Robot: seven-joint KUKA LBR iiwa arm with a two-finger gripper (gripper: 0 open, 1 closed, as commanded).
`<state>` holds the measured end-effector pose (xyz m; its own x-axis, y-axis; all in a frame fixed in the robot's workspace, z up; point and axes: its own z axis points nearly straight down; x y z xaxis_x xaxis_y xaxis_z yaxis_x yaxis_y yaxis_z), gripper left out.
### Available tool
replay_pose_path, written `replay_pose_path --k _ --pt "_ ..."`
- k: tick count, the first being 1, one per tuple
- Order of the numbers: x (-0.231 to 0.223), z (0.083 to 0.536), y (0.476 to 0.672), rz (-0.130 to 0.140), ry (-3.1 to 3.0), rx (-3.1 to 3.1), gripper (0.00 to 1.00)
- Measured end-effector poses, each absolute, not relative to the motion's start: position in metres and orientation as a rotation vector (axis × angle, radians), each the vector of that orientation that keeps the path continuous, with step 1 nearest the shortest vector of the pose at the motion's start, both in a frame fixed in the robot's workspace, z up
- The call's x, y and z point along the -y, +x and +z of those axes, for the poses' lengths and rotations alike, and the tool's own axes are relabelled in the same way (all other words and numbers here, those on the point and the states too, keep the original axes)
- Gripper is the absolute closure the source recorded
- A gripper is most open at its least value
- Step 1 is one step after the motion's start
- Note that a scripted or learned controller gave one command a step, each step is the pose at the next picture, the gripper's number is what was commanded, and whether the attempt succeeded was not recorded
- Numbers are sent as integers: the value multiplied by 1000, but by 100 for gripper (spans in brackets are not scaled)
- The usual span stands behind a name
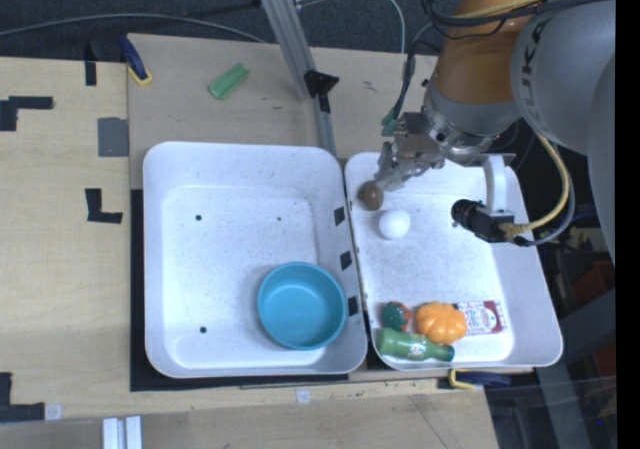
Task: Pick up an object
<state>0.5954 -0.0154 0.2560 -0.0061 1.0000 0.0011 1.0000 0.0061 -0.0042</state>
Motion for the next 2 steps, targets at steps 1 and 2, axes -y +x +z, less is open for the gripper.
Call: replay_pose_path --k 1,2 --pt "-34 239 574 5 -2212 2225 100" --pt "-93 226 557 4 -2210 2227 100"
